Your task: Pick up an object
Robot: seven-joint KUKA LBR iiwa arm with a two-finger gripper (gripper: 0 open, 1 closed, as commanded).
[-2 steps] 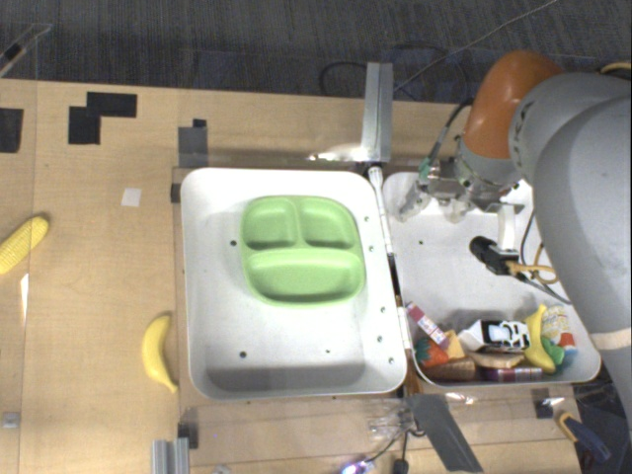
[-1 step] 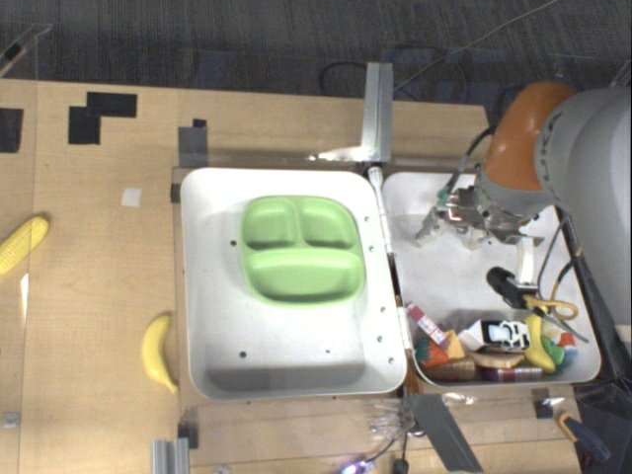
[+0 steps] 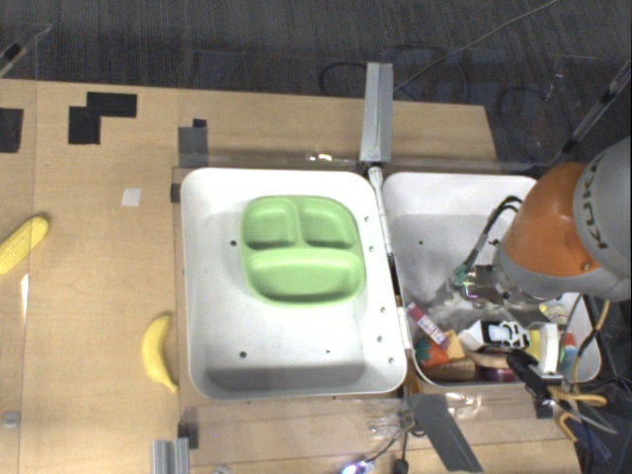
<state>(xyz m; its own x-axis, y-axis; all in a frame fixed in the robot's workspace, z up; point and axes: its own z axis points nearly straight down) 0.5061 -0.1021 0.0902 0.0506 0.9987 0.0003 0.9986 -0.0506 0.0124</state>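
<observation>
Along the near edge of the right bin point(image 3: 434, 205) lay a crowded heap of small objects point(image 3: 464, 344): a pink and dark item at its left end, something orange and brown beside that, a white piece with black markings in the middle, and yellow and white bottle-like things toward the right. They were packed so closely, touching and overlapping, that most could not be told apart. Above this heap hung the arm point(image 3: 568, 230), reaching in from the right, its orange band bulging over the bin's right half with the grey wrist just below it. The end effector point(image 3: 472, 286) sat low over the clutter, near the middle of the bin, but its tip was lost among cables and objects, and I could not tell whether it was released, clenched, or grasping anything. A black cable looped from the wrist up across the bin's bare white floor. The left bin point(image 3: 207, 294), just beside the right one and sharing a rim line with it, held a green divided plate point(image 3: 301, 248) lying flat toward its far half. Both bins rested on the wooden counter point(image 3: 89, 265). Near the left bin's lower left corner lay a banana point(image 3: 158, 352) on the counter, and well apart, at the far left edge, an ear of corn point(image 3: 22, 245).
</observation>
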